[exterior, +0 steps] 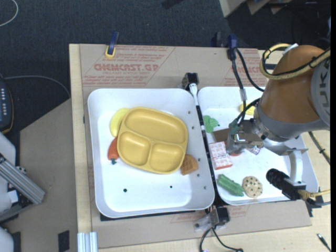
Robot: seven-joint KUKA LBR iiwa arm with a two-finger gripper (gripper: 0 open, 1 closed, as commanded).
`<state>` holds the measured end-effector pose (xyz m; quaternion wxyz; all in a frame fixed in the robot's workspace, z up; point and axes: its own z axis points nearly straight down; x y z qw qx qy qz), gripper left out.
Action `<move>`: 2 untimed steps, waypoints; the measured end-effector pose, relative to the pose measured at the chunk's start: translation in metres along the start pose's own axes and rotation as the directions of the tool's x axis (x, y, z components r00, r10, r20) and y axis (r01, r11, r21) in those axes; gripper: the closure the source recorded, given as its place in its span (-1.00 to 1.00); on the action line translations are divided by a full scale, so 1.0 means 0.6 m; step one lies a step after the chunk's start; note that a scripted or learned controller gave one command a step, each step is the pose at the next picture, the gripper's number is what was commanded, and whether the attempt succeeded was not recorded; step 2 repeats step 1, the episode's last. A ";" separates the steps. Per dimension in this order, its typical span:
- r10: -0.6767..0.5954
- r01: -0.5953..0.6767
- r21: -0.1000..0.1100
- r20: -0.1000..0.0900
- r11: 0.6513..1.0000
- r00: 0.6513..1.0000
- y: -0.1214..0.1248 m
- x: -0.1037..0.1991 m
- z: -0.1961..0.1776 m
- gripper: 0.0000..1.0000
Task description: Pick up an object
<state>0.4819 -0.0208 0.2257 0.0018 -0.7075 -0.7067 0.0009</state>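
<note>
Packet (220, 155), red and white, lies flat in right bin (223, 101). Gripper (240, 143) hangs just right of packet, whether clenched or released cannot be told. Judged light, thin, slippery; grasp across narrow width.

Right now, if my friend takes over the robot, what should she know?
Gripper: low over the right bin, beside the red-and-white packet; no lift shown yet.
Right bin also holds a green leaf toy, a green pod and a cookie.
Left bin: yellow divided tray, orange carrot toy, brown biscuit.
Done: the approach. Left: grasp one thing and lift it.
</note>
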 end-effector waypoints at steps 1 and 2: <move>-0.001 0.001 0.000 0.000 1.000 1.000 0.004 0.006 0.010 1.00; -0.001 0.001 0.000 0.000 1.000 1.000 0.004 0.006 0.010 1.00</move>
